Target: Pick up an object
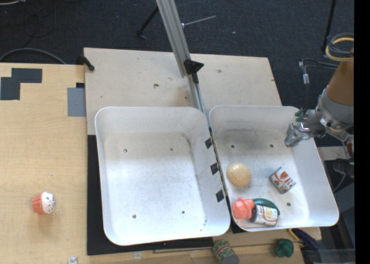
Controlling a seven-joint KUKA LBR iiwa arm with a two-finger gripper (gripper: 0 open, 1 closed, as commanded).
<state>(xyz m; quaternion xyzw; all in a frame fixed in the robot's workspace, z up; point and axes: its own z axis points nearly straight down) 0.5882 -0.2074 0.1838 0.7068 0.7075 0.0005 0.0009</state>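
Observation:
The right bin (254, 124) holds a tan egg-shaped ball (238, 174), a small red and white carton (282, 180) and a bottle with a red cap and green end (256, 211). My gripper (293, 136) hangs over the right bin's far right edge, above and right of the carton. It is apart from all three objects, and nothing shows between its fingers.
The left bin (150, 170) sits beside the right one, with black clips on the shared wall. A slanted metal rail (176, 37) rises behind the bins. A small red and white toy (44, 203) lies on the wooden bench at left. Green items (283, 248) sit below the right bin.

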